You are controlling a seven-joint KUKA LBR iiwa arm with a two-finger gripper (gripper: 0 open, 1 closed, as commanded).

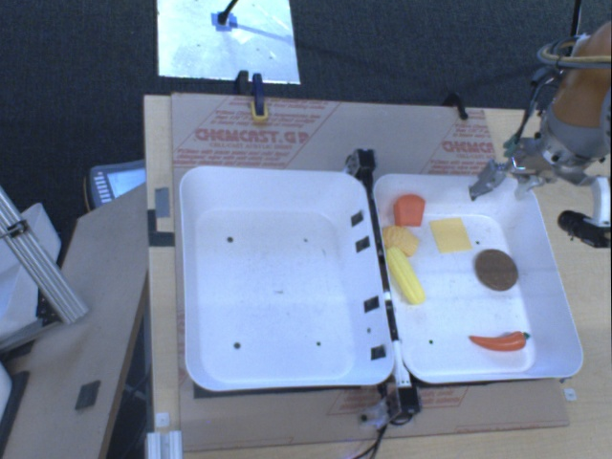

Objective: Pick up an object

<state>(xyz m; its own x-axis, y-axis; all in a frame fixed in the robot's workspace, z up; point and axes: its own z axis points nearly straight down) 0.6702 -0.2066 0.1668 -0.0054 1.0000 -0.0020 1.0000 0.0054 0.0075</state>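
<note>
Orange, yellow and brown toy foods lie loose in the right bin (559, 338), spread apart enough for fingers to drop around one: carrot block (409, 209), cheese square (449, 234), corn cob (404, 274), brown disc (496, 270), chili (498, 341). Above its far right corner hangs the gripper (503, 175), jaws apart, holding nothing, wrist tilted inward.

A dark carpeted floor (76, 65) surrounds the wooden bench (161, 161). A shiny metal sheet (228, 27) lies beyond the bench's far edge. At the left stands a grey side table (81, 295) bearing an aluminium rail (38, 261).
</note>
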